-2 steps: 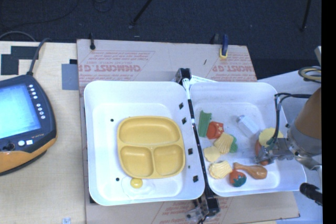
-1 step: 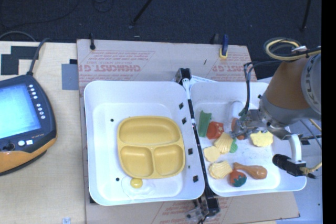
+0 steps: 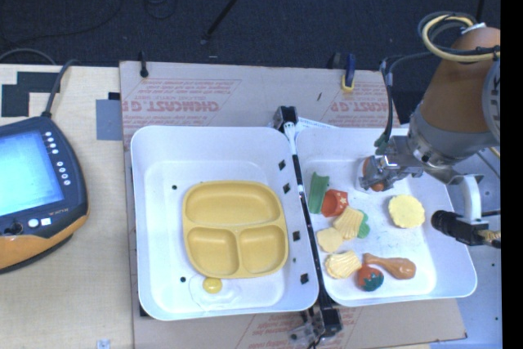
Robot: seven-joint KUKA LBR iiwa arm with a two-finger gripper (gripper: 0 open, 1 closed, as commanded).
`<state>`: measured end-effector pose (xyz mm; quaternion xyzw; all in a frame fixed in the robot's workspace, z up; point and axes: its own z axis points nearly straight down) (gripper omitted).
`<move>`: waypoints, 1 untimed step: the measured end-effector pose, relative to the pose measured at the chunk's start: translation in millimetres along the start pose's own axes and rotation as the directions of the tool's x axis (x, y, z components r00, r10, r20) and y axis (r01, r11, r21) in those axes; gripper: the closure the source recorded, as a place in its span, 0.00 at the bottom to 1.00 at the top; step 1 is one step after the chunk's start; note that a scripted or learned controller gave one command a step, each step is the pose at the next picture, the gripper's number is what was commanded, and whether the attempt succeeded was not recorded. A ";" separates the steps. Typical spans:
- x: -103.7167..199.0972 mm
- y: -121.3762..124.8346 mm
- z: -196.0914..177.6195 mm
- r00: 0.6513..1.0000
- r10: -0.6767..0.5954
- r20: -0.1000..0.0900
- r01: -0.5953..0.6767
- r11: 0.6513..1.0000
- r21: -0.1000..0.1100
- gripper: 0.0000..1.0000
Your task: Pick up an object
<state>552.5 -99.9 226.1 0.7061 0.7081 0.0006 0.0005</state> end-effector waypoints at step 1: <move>59.6 -26.4 -61.0 1.000 -0.002 -0.002 0.002 1.000 0.001 1.00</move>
